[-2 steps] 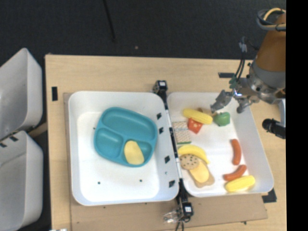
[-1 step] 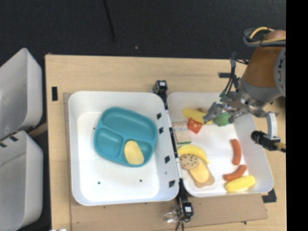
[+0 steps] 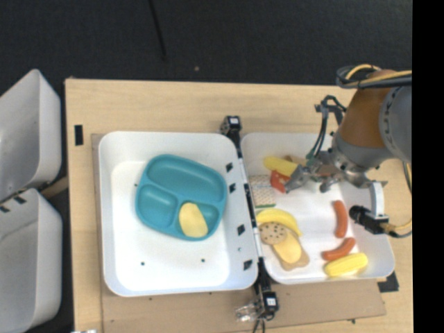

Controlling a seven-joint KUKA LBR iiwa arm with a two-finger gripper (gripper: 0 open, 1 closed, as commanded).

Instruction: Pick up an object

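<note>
My gripper (image 3: 310, 181) hangs low over the upper middle of the right bin (image 3: 378, 266), open, with nothing between its fingers. Its left finger (image 3: 297, 179) stands just right of a small red toy piece (image 3: 278, 181) and a yellow toy piece (image 3: 279, 164). Further down the bin lie a banana (image 3: 278, 218), a cookie (image 3: 272, 234) on a tan bread-like piece (image 3: 291, 251), two red sausages (image 3: 340, 217) (image 3: 338, 248) and a yellow oval toy (image 3: 345, 264).
The left bin (image 3: 118, 262) holds a teal divided plate (image 3: 173, 186) with a yellow oval toy (image 3: 193, 220) in its lower compartment. A checkered pad (image 3: 260, 191) lies at the right bin's left wall. The arm's cable and connector (image 3: 371, 217) hang over the right side.
</note>
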